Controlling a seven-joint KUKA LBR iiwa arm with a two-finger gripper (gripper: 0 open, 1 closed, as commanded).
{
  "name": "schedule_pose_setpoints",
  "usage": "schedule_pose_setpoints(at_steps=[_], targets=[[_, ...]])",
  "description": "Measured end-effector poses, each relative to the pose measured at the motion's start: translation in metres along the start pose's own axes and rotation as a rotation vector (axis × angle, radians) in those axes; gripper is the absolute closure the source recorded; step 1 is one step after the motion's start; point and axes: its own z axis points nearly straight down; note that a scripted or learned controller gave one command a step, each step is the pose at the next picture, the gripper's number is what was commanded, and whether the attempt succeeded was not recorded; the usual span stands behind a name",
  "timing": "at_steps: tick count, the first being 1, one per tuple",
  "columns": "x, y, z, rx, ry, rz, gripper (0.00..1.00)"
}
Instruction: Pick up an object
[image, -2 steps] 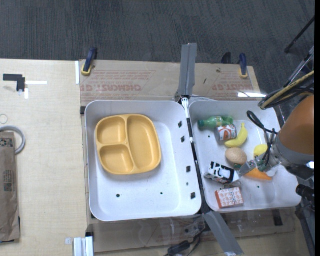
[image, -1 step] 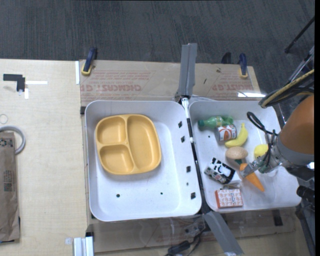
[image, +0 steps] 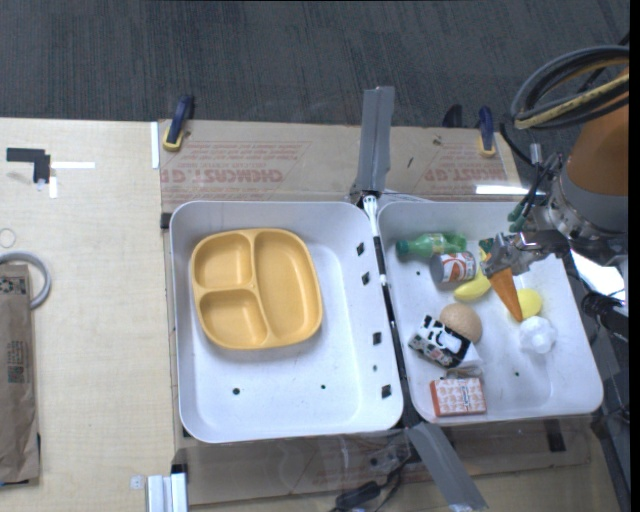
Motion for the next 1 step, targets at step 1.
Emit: schedule_pose_setpoints(at_steps=[1], targets=[[0.0406,-0.0533,0.0656,0.003,0.002,0.031,1.00]])
